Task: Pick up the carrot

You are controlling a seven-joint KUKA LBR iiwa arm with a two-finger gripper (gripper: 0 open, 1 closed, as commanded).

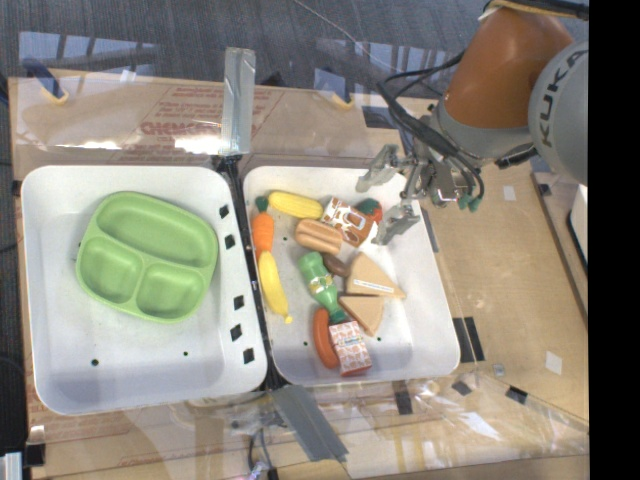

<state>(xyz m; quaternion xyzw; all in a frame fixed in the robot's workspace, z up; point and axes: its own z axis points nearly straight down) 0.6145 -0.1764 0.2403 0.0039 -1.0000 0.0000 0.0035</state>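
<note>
The carrot (263,232), orange with a green top, lies along the left wall of the right bin (432,298). It points toward the near side, just above a yellow banana (271,283). My gripper (389,197) hangs over the bin's far right corner, well to the right of the carrot. Its two grey fingers stand apart, open, with nothing between them. One fingertip (398,223) is near a small red and white carton (348,221).
The right bin also holds a corn cob (295,205), a hot dog (320,235), a green bottle (320,280), sandwich wedges (372,282) and a red packet (349,348). A green divided plate (148,256) lies in the left bin (60,368).
</note>
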